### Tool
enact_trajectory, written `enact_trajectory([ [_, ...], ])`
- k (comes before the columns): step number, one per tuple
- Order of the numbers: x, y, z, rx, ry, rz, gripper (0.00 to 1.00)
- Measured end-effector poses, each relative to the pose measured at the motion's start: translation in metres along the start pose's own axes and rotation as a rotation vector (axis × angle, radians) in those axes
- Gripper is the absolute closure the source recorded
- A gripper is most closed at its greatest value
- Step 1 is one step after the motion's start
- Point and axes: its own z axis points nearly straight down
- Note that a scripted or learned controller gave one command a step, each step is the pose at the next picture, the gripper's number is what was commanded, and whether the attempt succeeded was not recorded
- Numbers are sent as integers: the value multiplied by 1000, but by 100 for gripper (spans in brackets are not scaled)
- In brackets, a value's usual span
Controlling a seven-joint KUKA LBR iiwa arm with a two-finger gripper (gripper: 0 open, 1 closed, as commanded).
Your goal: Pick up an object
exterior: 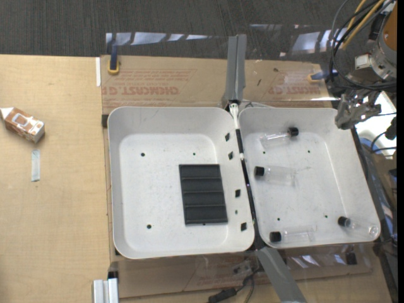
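Left bin (126,169): holds one black ribbed block (203,194), lying flat near the middle of the floor, well apart from every wall.
Right bin (353,169): holds four clear tubes with black caps, all lying down: a tube by the back wall (281,135), a tube near the divider (274,173), a tube at the front edge (291,236) and a tube in the front right corner (353,225).
Tool (353,111): hangs over the back right corner of the right bin, clear of all the tubes and with nothing between its fingers; I cannot tell from this view whether they stand apart or together.
Block, handling: looks stiff and moderately weighty, with grooves across the top; probably too broad to pinch on its long sides unless the tool opens wide, so the short span across its width is the likelier hold.
Tubes, handling: look light, hard and smooth, so likely to roll or squirt out under a pinch; they are hard to see against the white floor.
Where to take hold: across the middle of a tube's body, fingers square to its long axis; the cap end gives a darker, clearer target.
Easiest candidate: the tube near the divider lies in open floor; the front two sit close against the wall, which may block a finger.
Surface (50,232): a small carton (24,125) lies well away to the left of the bins, out of the task.
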Motion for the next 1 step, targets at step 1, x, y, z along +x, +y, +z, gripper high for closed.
enact_trajectory([
  [1, 8, -27, -125, -1, 0, -247, 100],
])
